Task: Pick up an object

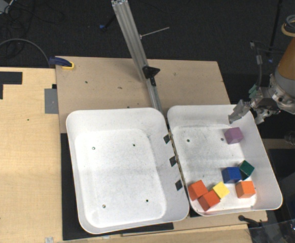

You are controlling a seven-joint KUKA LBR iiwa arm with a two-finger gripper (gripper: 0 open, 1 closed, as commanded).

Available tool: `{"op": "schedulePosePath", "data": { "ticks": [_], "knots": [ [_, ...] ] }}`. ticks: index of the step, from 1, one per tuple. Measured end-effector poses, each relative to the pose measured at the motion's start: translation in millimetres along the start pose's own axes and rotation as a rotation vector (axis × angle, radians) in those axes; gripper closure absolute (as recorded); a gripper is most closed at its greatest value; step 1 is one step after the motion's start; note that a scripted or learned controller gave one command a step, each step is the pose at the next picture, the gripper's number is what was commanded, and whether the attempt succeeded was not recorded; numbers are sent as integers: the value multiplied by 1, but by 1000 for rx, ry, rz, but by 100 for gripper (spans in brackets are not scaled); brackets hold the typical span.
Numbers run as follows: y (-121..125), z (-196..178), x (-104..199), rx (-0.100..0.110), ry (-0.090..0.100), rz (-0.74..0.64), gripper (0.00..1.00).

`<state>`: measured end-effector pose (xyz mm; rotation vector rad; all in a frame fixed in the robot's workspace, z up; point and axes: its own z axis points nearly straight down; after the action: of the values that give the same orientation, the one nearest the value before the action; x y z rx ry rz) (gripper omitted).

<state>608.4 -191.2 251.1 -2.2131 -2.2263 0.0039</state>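
Note:
My gripper [250, 113] hangs over the far right rim of the right bin [203, 111], its two fingers spread open with nothing between them. A purple cube [233, 135] lies in the bin just below and left of the left finger [237, 112], apart from it. Near the bin's front edge sit a blue cube [232, 174], a green cube [247, 168], an orange cube [245, 189], a yellow cube [221, 190] and two red-orange cubes [198, 189] [209, 200].
The left bin [86, 120] lies beside the right one, with black clips [173, 160] along the shared edge. A slanted aluminium rail [137, 54] rises behind the bins. A blue clamp [61, 62] sits at the bench's far left corner.

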Motion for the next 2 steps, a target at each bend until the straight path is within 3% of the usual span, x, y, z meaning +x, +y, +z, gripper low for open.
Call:
{"op": "schedulePosePath", "data": {
  "ticks": [1, 2],
  "knots": [
    [58, 162, 77, -3, -1, 3, 0],
    [58, 160, 77, -2, 0, 3, 0]
  ]
}}
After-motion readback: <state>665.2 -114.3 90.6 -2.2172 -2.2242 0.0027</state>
